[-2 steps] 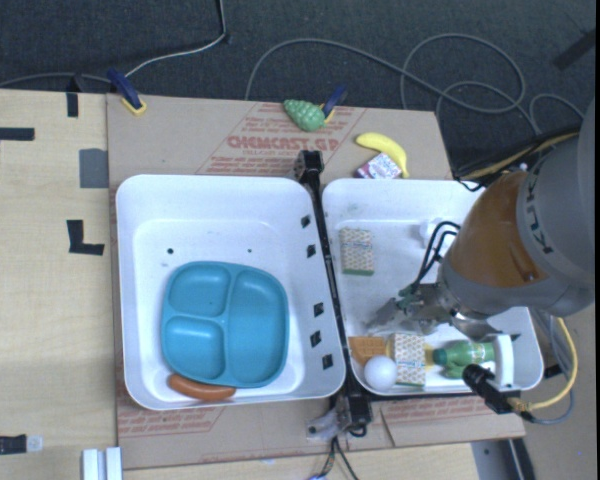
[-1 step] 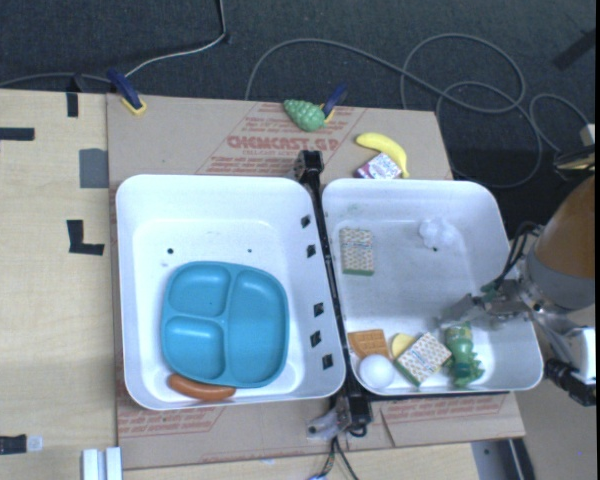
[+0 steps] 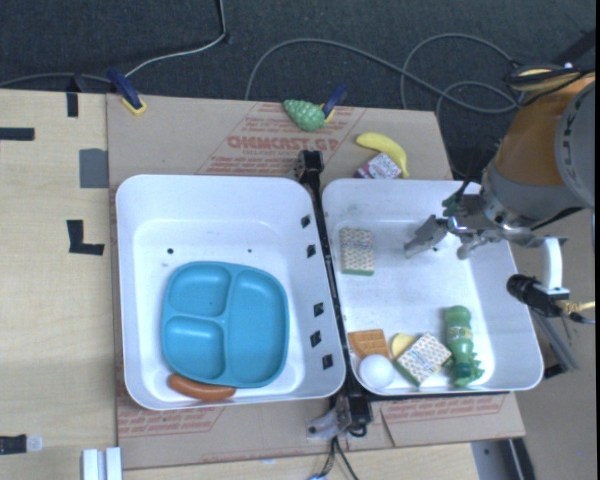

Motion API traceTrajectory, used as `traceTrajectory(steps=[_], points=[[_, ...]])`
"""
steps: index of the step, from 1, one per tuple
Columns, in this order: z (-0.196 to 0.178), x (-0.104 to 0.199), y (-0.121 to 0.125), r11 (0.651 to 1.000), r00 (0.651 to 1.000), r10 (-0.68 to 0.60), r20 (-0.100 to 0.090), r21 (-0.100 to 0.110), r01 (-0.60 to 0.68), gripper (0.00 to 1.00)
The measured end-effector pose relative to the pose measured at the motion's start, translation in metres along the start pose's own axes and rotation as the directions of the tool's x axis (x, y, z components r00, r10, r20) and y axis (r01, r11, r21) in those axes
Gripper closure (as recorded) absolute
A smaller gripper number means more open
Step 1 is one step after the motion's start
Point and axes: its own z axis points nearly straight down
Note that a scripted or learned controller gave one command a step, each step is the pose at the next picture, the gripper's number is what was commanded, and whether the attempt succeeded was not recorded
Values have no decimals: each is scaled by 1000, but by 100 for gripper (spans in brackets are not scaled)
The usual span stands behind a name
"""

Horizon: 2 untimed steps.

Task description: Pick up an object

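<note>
White plastic forms both shallow bins on the bench [image 3: 40, 298]. The right bin [image 3: 500, 298] carries the loose objects. A flat square sponge [image 3: 357, 250], pale green with a fine checked face, lies alone at about 10 o'clock in that bin, well apart from the rest. Along the 6 o'clock wall sits a cluster: an orange cracker-like square [image 3: 367, 342], a white egg [image 3: 377, 371] just below it, a yellow wedge [image 3: 404, 346], a small patterned box [image 3: 425, 358] tilted on its corner, and a green bottle-shaped toy [image 3: 460, 343] lying at about 5 o'clock.

The gripper [image 3: 438, 236] hangs over the right bin at about 2 o'clock, beside the sponge but apart from it. Its fingers [image 3: 421, 239] stand spread, with nothing between them.

The left bin [image 3: 140, 208] holds a blue divided plate [image 3: 225, 323] and an orange sausage [image 3: 201, 389] touching the plate's 6 o'clock edge. A yellow banana [image 3: 383, 149] and a green toy [image 3: 305, 114] lie on the cardboard beyond the bins at 12 o'clock.
</note>
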Motion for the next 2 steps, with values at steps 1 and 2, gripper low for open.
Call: traceTrajectory(steps=[1,2], points=[[84,-33,-57,1000,1000,3,1,5,-3,0],[95,-40,-87,1000,1000,2,3,-5,-2,0]])
